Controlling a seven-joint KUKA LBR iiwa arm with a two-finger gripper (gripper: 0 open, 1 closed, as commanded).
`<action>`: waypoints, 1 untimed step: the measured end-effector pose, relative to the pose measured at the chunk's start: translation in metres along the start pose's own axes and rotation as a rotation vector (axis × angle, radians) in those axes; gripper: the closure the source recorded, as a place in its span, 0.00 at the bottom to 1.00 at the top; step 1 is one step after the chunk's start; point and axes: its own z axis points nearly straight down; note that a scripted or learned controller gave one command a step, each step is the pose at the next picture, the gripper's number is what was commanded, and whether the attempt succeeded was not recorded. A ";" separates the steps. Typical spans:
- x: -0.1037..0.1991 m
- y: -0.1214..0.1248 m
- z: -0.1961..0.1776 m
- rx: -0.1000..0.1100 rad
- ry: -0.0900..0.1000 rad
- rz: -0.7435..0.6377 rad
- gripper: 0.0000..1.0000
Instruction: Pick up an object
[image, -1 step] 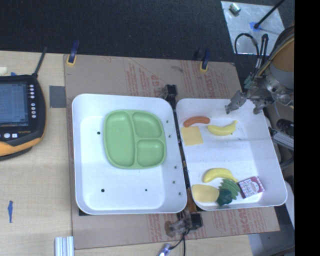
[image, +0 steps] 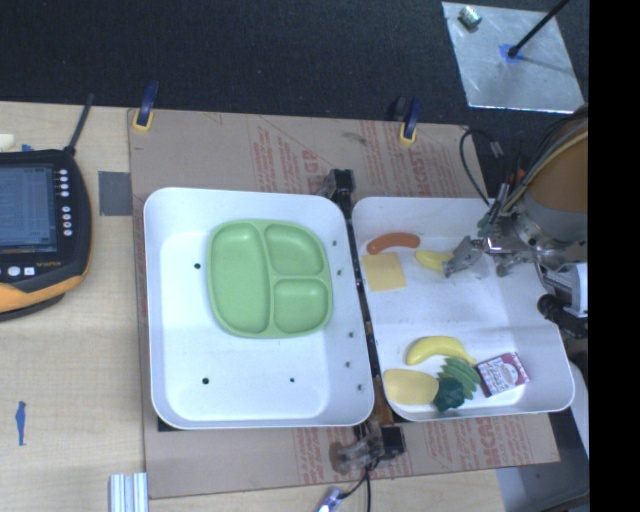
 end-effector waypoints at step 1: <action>0.033 -0.081 0.034 0.000 0.002 0.001 0.00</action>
